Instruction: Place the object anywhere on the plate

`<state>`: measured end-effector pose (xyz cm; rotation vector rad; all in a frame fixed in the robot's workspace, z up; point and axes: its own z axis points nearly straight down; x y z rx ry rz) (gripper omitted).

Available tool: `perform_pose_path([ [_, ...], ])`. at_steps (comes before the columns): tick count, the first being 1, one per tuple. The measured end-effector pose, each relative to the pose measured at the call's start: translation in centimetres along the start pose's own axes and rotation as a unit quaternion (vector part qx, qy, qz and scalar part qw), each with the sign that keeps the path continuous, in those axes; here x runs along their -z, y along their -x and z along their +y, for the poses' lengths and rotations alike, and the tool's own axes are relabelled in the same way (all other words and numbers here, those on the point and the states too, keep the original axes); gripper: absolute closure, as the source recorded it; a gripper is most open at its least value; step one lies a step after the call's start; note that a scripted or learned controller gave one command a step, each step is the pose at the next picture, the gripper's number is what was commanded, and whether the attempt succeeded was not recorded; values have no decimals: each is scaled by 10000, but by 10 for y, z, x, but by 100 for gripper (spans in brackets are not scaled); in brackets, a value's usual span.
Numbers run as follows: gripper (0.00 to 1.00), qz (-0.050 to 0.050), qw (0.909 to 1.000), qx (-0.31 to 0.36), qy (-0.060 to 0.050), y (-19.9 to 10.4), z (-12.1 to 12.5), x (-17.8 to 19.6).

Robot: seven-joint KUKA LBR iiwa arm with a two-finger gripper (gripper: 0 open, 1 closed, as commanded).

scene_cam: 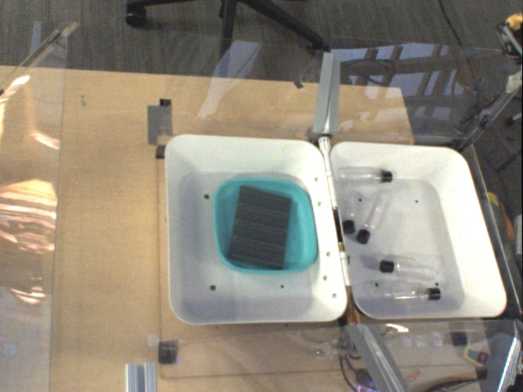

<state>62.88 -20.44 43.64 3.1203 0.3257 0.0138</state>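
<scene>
Two bins: shallow and white, left bin (176, 219) and right bin (482, 243), rims touching along the middle of the worktop (98, 260).
Plate: teal, rounded square (304, 235), flat in the middle of the left bin.
Block: dark grey, ridged (260, 227), lying flat inside the plate's rim with teal showing on all sides.
Block axis: long side runs near to far in the view, far end tipped slightly right; ridges run across it.
Tubes: several clear tubes with black caps in the right bin, one near the far wall (365, 172), one near the front (409, 294), others scattered between at mixed angles.
Gripper: cannot tell whether it is apart or together.
Key relation: plate sits left of the tubes, across the shared rims; the right bin is nearer the side the arm enters from.
Judgement: if the block is the object, the placing looks done; if a tube is meant, it must travel leftward over the rims.
</scene>
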Motion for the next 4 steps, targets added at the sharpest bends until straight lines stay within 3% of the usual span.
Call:
perform_pose_path([
  [2, 0, -2, 10000, -7, 1, 15, -3, 0],
  [3, 0, 5, 10000, 66, 3, -32, 6, -1],
  [4, 0, 15, 10000, 4, 2, -32, 7, 0],
])
